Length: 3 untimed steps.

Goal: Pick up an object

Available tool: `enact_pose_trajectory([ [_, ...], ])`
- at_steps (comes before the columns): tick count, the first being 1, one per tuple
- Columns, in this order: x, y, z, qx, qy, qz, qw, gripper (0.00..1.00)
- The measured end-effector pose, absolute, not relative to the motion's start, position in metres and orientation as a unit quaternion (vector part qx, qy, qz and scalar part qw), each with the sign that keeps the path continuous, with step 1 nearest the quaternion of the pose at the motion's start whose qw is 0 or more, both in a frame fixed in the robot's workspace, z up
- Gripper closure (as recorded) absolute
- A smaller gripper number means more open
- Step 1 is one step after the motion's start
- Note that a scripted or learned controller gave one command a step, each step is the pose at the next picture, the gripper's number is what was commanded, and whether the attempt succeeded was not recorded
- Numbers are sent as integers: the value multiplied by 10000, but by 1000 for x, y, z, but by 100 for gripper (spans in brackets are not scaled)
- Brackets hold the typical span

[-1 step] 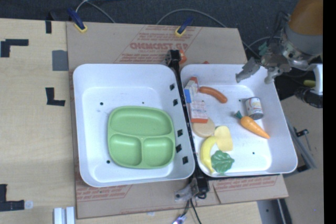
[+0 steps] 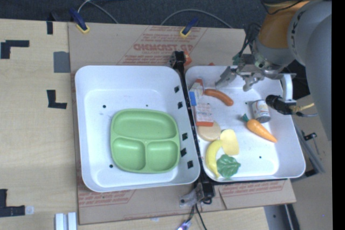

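Camera view: gripper [image 2: 239, 77] open, empty, over right bin [image 2: 285, 167] far edge; sausage [image 2: 218, 96] just beside; crowded toys risk glancing miss.

Grey arm reaching in above the right bin [image 2: 280, 167], orange band up top, hand [image 2: 237, 79] low over its far edge, fingers spread apart, nothing between them

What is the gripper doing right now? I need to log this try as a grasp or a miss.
Gripper: open, holding nothing, above the right bin near the hot dog.
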<state>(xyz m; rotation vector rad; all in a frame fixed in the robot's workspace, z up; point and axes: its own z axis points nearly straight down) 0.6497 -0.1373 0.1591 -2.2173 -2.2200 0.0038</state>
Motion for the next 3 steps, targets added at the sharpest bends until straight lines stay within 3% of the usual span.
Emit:
enact_pose_trajectory([
  [1,657,-112,97,-7072,-7070,9,-18,0],
  [2,657,-111,106,-7068,-7074,13,-9,100],
  [3,602,-43,185,-7061,-7081,-2,4,100],
])
